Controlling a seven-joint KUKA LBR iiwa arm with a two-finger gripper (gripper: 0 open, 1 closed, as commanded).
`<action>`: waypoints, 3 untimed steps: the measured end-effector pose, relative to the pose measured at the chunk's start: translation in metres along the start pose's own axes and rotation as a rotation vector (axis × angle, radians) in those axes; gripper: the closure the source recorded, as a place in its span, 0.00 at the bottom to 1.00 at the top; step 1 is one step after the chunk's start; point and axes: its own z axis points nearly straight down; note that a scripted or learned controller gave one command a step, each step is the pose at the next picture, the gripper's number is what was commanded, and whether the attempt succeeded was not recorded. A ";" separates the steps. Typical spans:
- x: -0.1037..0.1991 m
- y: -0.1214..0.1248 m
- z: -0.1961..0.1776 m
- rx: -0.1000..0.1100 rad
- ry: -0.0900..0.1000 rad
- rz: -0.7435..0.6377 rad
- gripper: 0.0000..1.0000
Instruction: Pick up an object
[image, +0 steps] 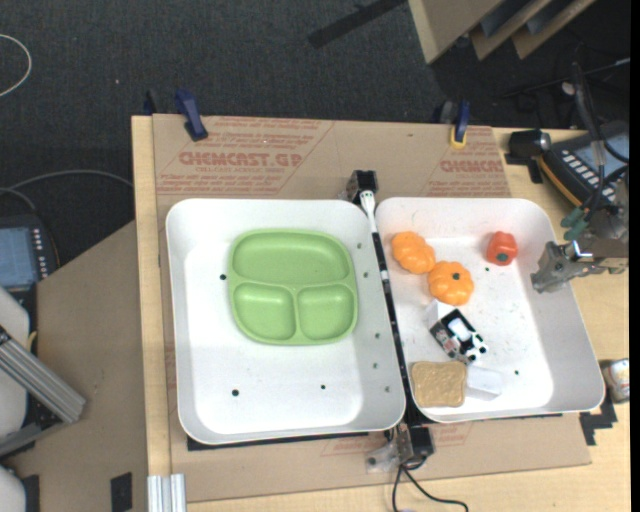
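Observation:
The right white bin (530, 385) holds several small objects. Two orange pieces lie near its back left: an orange lump (411, 251) and an orange pumpkin-like one (452, 283). A red pepper (501, 247) sits toward the back right. A black-and-white toy (458, 335) lies near the middle, a tan bread slice (439, 383) at the front left, and a small white piece (486, 381) beside it. My gripper (556, 266) hangs over the bin's right rim, to the right of the red pepper and apart from every object.
The left white bin (200, 380) holds a green divided plate (293, 286). Both bins rest on a brown board (260, 155) clamped at the back. Cables and grey hardware crowd the right edge near the arm.

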 end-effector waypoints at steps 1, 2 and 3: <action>0.055 0.071 -0.130 -0.035 -0.006 -0.008 1.00; 0.042 0.007 -0.103 -0.011 -0.002 0.002 1.00; 0.115 -0.001 -0.170 -0.026 -0.002 -0.009 1.00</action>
